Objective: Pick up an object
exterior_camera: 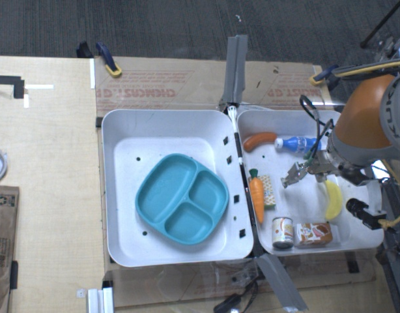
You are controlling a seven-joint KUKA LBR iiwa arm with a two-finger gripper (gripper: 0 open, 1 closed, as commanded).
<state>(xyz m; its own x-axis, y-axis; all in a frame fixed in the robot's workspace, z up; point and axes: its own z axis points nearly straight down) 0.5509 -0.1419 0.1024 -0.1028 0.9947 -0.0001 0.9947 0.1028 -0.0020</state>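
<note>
The right bin [363, 243] holds several objects. An orange sausage [259, 140] and a blue-and-white bottle [295, 144] lie at the back. A carrot [257, 197] rests against the left wall beside a speckled sponge [268, 191]. A small can [282, 232] and a brown packet [314, 234] stand at the front, and a banana [333, 199] lies to the right. My gripper [296, 174] hangs over the bare middle of this bin, between the bottle and the can and left of the banana. Nothing shows in its grasp.
The left bin [115, 194] carries a blue divided plate [182, 199]. A grey divider post [236, 70] rises between the bins at the back. The arm's orange band [363, 113] looms over the right bin's far right corner, with cables beside it.
</note>
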